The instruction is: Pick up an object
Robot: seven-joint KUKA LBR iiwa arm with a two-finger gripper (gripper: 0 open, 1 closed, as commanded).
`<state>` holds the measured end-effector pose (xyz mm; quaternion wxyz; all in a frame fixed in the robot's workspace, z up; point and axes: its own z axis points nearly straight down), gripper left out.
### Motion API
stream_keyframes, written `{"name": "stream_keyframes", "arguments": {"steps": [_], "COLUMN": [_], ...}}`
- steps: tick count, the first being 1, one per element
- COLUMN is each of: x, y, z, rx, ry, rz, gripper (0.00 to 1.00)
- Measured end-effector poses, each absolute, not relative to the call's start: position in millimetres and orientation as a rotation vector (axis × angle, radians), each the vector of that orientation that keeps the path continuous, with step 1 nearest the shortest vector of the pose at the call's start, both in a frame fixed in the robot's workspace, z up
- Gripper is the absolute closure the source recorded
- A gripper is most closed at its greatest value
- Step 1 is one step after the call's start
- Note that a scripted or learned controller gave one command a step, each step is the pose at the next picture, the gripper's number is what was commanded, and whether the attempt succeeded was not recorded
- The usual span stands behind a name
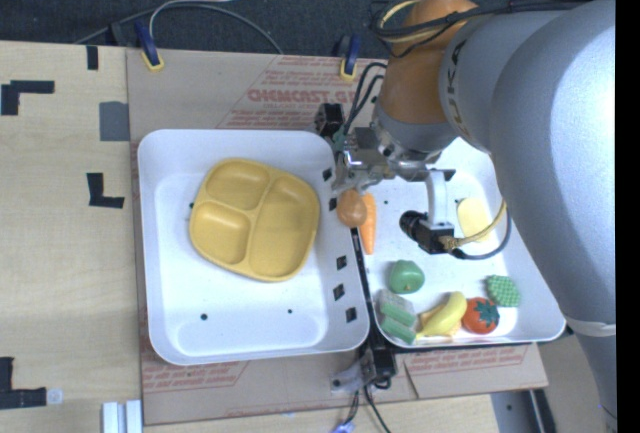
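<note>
Toy carrot [366,224], orange and tapered, its point toward the near edge, lying with a rounded orange-brown piece [350,210] at the left wall of the right bin [540,316], directly beneath the gripper [362,169]. Whether the fingers are spread or closed cannot be told, and nothing shows between them. Nearby lie a green rounded piece [405,275], a banana [443,313], a tomato [480,316]; the left bin [160,221] carries a yellow divided plate [254,218].
</note>
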<state>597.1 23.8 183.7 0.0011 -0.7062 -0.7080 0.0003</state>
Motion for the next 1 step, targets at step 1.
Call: {"name": "stream_keyframes", "arguments": {"steps": [1], "x": [579.6], "y": [-17.1], "z": [184.0], "rx": [-2.222], "ry": [-2.221], "rz": [0.004], "gripper": [1.0]}}
